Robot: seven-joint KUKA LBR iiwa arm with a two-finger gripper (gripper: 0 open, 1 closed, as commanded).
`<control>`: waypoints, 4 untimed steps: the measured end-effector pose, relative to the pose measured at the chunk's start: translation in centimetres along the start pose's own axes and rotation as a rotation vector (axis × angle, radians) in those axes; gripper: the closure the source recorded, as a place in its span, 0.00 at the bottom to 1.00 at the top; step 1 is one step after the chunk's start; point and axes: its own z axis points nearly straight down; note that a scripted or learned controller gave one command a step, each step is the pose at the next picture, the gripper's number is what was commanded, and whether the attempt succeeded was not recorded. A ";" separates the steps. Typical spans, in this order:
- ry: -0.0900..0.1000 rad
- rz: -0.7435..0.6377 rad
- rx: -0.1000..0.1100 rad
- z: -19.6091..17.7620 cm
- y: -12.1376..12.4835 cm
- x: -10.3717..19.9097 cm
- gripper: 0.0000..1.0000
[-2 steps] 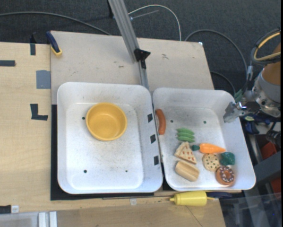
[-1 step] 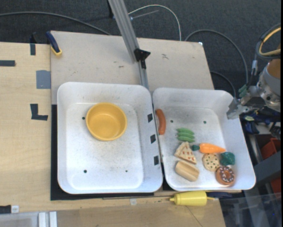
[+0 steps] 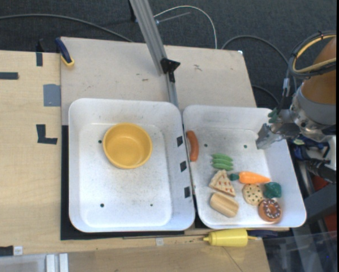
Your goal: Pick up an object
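The left bin (image 3: 84, 208) is holding a single yellow bowl (image 3: 127, 145), which is sitting upright in the bin's upper half. The right bin (image 3: 214, 120) is carrying the toy foods. A sausage (image 3: 192, 145) is lying against the bin's left wall. A green pea pod (image 3: 222, 162) is lying near the middle, with a sandwich wedge (image 3: 222, 182) just below it and a bread roll (image 3: 223, 204) below that. A carrot (image 3: 253, 178) is lying to the right of the wedge, touching a dark green vegetable (image 3: 273, 189). A cookie (image 3: 251, 194) and a chocolate doughnut (image 3: 269, 209) are lying near the lower right corner. A yellow bottle (image 3: 231, 238) is lying on the bench (image 3: 112, 72) just beyond the bin's lower rim.

The claw (image 3: 266, 136) is hovering over the upper right part of the right bin, apart from all the foods; whether it is spread or closed cannot be told. The arm (image 3: 319, 95) is reaching in from the right.
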 end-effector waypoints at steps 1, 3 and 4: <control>0.001 -0.003 0.000 -0.3 0.3 5.8 1.00; 0.000 -0.001 0.002 1.1 -2.4 15.9 1.00; 0.000 -0.003 0.002 2.1 -2.9 22.0 1.00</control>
